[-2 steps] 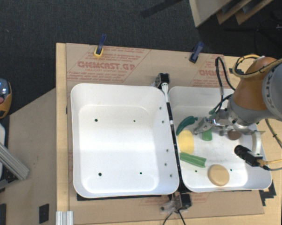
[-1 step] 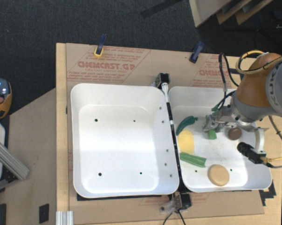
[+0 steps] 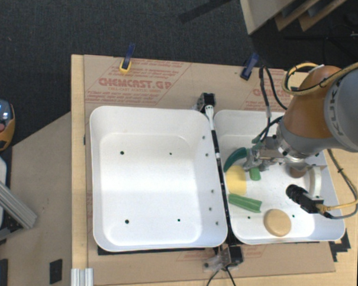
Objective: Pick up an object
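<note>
My gripper (image 3: 258, 162) is low over the left part of the right bin (image 3: 293, 233). Just below its tip is a small green piece (image 3: 255, 173); whether it is held cannot be made out. A curved dark green object (image 3: 234, 158) lies just left of the gripper. A yellow block (image 3: 237, 182) sits below that, near the bin's left wall. In front of it lies a green cylinder (image 3: 245, 202) on its side. A tan round object (image 3: 278, 222) rests near the front edge.
The left bin (image 3: 106, 183) stands beside the right one, their walls meeting at a dark divider (image 3: 218, 165). The grey arm with its orange band (image 3: 310, 112) covers the right bin's back right. Both bins rest on a cardboard sheet (image 3: 140, 78).
</note>
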You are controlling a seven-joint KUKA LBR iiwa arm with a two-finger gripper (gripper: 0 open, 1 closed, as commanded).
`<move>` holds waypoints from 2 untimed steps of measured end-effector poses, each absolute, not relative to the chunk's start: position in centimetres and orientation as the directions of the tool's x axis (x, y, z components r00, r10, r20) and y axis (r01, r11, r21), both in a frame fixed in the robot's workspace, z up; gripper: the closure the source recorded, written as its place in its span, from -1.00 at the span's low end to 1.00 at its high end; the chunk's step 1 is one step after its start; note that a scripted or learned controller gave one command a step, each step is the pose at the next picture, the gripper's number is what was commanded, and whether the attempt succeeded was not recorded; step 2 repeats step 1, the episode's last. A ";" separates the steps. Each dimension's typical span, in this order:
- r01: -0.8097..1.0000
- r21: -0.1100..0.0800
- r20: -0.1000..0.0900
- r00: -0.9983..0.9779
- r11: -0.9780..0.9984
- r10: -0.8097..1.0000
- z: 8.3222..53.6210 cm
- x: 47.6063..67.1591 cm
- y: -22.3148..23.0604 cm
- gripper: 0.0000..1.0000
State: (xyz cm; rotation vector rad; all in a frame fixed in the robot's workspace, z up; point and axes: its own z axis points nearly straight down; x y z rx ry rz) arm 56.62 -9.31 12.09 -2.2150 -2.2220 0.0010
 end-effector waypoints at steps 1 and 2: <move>1.000 0.007 0.000 -0.006 0.006 1.000 18.9 59.8 -3.4 1.00; 1.000 0.007 0.000 -0.006 0.006 1.000 18.9 59.8 -3.4 1.00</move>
